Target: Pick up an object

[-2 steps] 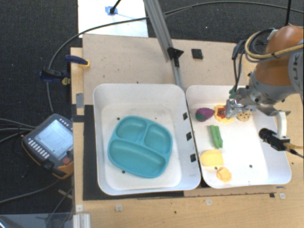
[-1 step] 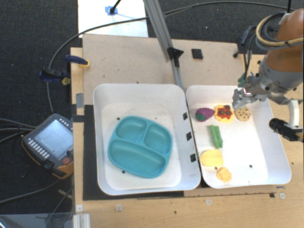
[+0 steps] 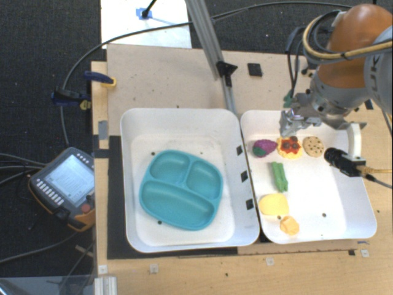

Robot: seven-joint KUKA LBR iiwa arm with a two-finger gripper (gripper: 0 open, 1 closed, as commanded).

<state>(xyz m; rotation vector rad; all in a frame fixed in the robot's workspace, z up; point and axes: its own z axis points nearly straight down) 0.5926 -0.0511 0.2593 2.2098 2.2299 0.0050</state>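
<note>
The right bin [image 3: 344, 214] holds several toy foods. A purple piece [image 3: 264, 147] lies at its upper left, beside a red-and-yellow pizza-like piece [image 3: 290, 147] and a brown cookie [image 3: 313, 145]. A green stick [image 3: 280, 177] lies below them, then a yellow lemon shape [image 3: 273, 204] and a small orange piece [image 3: 289, 225]. My gripper [image 3: 290, 129] hangs just above the pizza-like piece, at the bin's upper edge. I see nothing held between its fingers.
The left bin [image 3: 132, 165] holds a teal divided tray [image 3: 182, 189]. A slanted metal pole [image 3: 209, 35] crosses the bench behind the bins. A black camera mount [image 3: 344, 160] sticks out at the right. A teach pendant [image 3: 64, 186] lies off the bench at left.
</note>
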